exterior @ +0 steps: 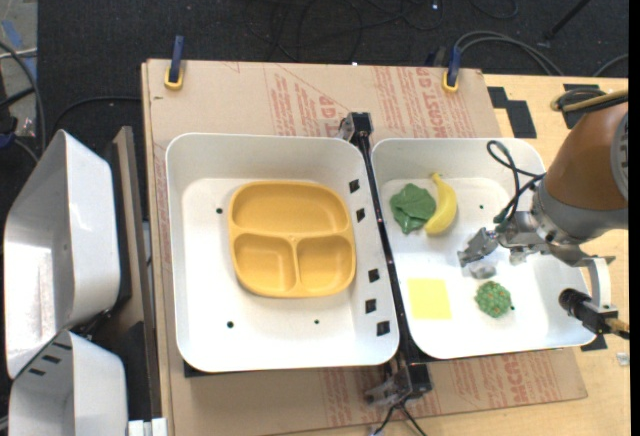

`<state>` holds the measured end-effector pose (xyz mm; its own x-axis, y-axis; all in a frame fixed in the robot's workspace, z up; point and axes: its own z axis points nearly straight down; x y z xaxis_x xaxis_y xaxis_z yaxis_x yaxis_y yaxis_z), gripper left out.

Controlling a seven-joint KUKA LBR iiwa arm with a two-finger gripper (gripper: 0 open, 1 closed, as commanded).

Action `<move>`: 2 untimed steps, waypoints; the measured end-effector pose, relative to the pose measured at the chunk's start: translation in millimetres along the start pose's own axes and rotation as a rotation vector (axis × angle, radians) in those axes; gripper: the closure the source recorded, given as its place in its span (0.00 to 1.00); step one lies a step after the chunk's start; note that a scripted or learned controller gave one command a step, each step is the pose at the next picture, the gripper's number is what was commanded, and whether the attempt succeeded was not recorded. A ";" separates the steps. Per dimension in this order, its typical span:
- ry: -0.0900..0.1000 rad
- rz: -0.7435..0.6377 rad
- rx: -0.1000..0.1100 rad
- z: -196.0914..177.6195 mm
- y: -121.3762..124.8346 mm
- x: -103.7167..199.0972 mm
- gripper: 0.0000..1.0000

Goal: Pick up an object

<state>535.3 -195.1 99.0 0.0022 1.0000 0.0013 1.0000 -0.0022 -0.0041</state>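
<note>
Camera view: gripper (pixel 480 254) hangs mid right bin (pixel 520 344), whether released or clenched cannot be told. Nearest object, green broccoli piece (pixel 493 299), lies just beside it toward the bin's front edge. Banana (pixel 442 205) lies toward the rear edge.

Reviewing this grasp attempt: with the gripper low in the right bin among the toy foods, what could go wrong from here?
The gripper sits just above the green broccoli piece rather than over it, so a close here may catch nothing. The banana lies touching the green leaf; a grab there could drag both. The flat yellow square offers little to pinch.
</note>
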 end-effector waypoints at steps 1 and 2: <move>-0.001 0.000 -0.004 -13.0 1.1 0.0 1.00; -0.003 -0.004 -0.008 -75.0 -2.8 -1.1 1.00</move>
<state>532.8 -196.3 174.0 -0.0013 1.0000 -0.0016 1.0000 0.0013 0.0042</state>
